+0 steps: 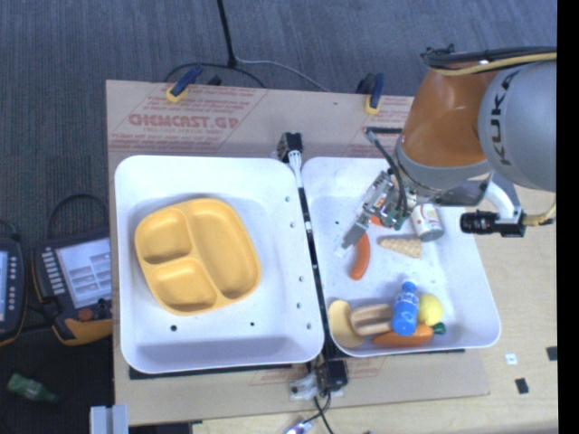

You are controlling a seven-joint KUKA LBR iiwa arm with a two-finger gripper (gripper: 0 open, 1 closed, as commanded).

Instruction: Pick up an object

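Note:
My gripper (355, 233) hangs low over the upper middle of the right bin (470, 278), pointing down and to the left. Its tip is just above the top end of an orange sausage (360, 260) that lies on the bin floor. A tan wedge-shaped cracker (401, 245) and a small silver can (427, 223) lie just right of the gripper. I see nothing held in the gripper.
Along the right bin's front edge are a hot dog bun (369, 318), a blue bottle (406, 306), a yellow lemon (431, 309) and a carrot (403, 338). The left bin (136, 333) holds a yellow divided plate (194, 253). The bins' shared rim (308, 233) runs just left of the gripper.

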